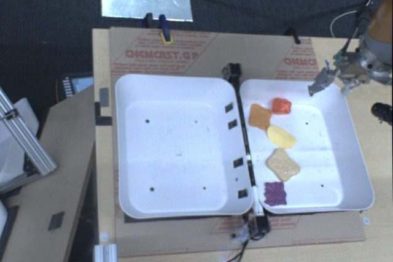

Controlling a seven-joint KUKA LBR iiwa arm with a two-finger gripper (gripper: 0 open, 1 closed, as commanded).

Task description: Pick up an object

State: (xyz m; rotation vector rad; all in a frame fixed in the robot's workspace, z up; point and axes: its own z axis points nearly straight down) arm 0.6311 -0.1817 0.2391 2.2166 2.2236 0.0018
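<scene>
White plastic bins, two of them side by side on a sheet of brown board (pixel 202 46) with red lettering printed across it, and that's pretty much the whole stage from where I'm standing. All the stuff sits in the right bin (pixel 344 150), bunched along its left half near the black divider hardware (pixel 241 132) that runs between the two bins. At the top there's a small red piece (pixel 281 106), with an orange block (pixel 260 117) just beside it to the lower left. Below those comes a yellow oval thing (pixel 281 137), then a tan, bumpy-looking slab (pixel 282 165), and a purple scrap (pixel 274 193) down near the bin's front corner. None of them are stacked, though the orange and yellow ones look close to touching. The gripper (pixel 336 80) is up over the right bin's far rim, near its back right corner, well apart from every one of those objects, with the grey arm coming in from the right side. Its two fingers are spread with a clear gap and nothing between them, so it's carrying nothing. The left bin (pixel 178 150) just shows its white floor with a few dark dots.
</scene>
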